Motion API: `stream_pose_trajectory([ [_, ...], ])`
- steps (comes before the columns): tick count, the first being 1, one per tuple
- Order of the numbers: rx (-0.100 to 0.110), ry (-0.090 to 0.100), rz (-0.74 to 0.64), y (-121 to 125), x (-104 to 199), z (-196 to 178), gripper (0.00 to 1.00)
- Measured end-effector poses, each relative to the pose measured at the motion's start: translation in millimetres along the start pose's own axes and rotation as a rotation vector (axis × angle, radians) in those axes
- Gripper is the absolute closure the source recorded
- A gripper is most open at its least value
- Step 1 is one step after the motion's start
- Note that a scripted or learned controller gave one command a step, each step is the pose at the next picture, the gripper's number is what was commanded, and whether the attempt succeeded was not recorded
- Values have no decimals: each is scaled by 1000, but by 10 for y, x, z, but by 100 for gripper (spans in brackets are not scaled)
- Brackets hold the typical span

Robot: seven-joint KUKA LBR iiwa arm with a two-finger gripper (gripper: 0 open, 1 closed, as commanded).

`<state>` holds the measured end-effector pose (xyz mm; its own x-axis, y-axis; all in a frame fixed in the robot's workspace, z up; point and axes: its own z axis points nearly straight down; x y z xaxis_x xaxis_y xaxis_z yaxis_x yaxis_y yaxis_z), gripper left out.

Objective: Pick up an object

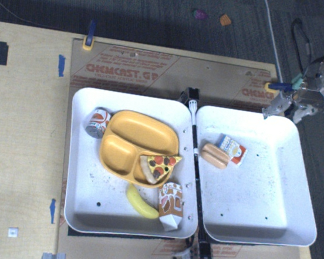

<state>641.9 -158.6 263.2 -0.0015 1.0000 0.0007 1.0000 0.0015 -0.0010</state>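
Two-finger grey gripper (282, 110) poised at the far right of the scene, just over the far rim of the right-hand shallow white bin (267, 229), near its far right corner; nothing seen between the fingers, and how far apart they stand not clear enough to tell. Nearest candidates for picking: a small tan hot-dog-shaped toy (214, 155) and a small white carton with blue and orange print (231, 149), lying touching or almost touching in the far left part of the right bin, so nearward and to the left of the gripper, well apart from it. Long axis of the hot dog running roughly left to right, slightly slanted; carton just right of and a little farther than it. Judged the closest reach: a diagonal move inward across the bare bin floor, with a grip set across the hot dog's short width. Left-hand shallow white bin (75, 203) much fuller: a yellow plastic divided plate (127, 145) bearing a toy pizza slice (158, 167) in its near right compartment, a small red and silver can (96, 122) at the plate's far left edge, a yellow toy banana (142, 203) near of the plate, and a brown and white printed carton (170, 203) just right of the banana against the dividing rim. All of these farther from the gripper and crowded together, likely harder to take cleanly.
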Motion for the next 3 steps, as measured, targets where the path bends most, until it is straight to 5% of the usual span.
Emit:
stream_pose_trajectory([
  [1, 1, 0, 0, 243, -131, 1483, 0],
  [2, -12, -2, 0, 140, 530, 1730, 0],
  [3, -15, -2, 3, -236, 659, 1727, 0],
])
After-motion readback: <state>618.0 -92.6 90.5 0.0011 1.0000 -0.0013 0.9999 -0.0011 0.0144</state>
